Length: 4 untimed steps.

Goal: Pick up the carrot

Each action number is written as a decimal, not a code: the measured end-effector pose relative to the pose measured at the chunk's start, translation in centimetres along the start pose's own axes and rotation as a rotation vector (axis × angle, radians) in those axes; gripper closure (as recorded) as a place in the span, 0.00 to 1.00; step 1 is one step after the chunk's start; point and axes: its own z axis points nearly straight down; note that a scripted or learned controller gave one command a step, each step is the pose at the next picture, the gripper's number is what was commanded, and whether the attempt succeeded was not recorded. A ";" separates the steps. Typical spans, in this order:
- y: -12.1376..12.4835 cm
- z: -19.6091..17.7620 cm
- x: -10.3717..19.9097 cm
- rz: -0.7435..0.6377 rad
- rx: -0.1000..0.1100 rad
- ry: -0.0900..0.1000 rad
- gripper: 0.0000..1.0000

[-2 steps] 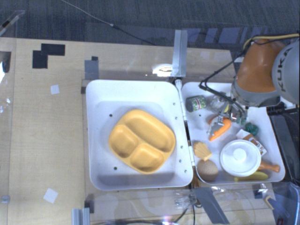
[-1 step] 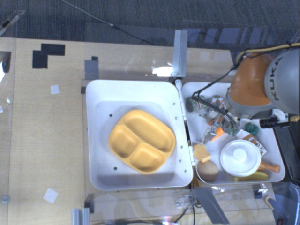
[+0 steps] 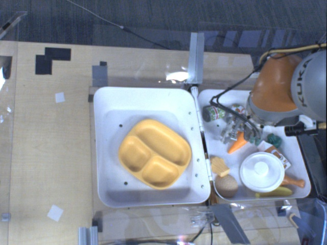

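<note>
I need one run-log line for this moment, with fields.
phase: at carrot | gripper: over right bin | carrot: lying in right bin, below gripper | grasp: not confirmed | yellow tray: left bin

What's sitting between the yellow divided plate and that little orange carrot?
In the camera view, the raised white rims where the two bins meet lie between the yellow plate and the carrot, then bare white bin floor.

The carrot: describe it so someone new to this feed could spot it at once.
Look in the right bin, just under the tool. The carrot is a small orange cone lying aslant, left of the white bowl. It is the only bright orange tapered thing beside the tan round items below it.
</note>
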 end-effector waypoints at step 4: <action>-0.6 1.2 4.3 0.041 0.002 0.004 0.00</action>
